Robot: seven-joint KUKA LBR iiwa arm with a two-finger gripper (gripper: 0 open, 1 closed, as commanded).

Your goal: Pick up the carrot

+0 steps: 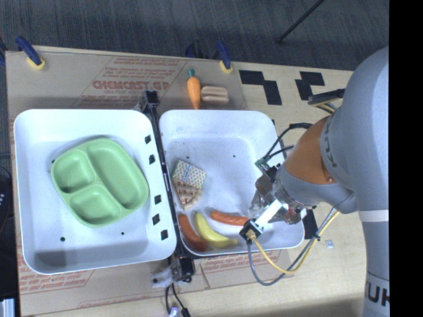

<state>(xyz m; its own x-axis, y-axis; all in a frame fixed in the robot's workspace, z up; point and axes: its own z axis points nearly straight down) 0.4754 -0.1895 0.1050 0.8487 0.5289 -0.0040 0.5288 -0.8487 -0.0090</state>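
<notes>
We had the small orange carrot with a green top [193, 91] lying outside both bins, on the cardboard bench top [119, 78] just beyond the far rim of the right white bin [218, 127], touching or nearly touching a tan bun-like toy [214, 95] on its right. Its long axis ran near-to-far, green end pointing far. The grey arm's two-finger gripper [259, 222] sat low in the right bin's near-right corner, tip close to an orange-red sausage-like piece [228, 218]; beside that lay a yellow banana [210, 232], a darker red piece [188, 228], and a checkered waffle-like slab [187, 180]. We couldn't tell if the claw was open or closed, and saw nothing between its tips. So the carrot lay well apart from the claw: far and to the left, across the whole bin and over its far rim. We judged the orange sausage a likely false target. The left white bin [39, 230] held a green divided plastic tray [99, 180].
</notes>
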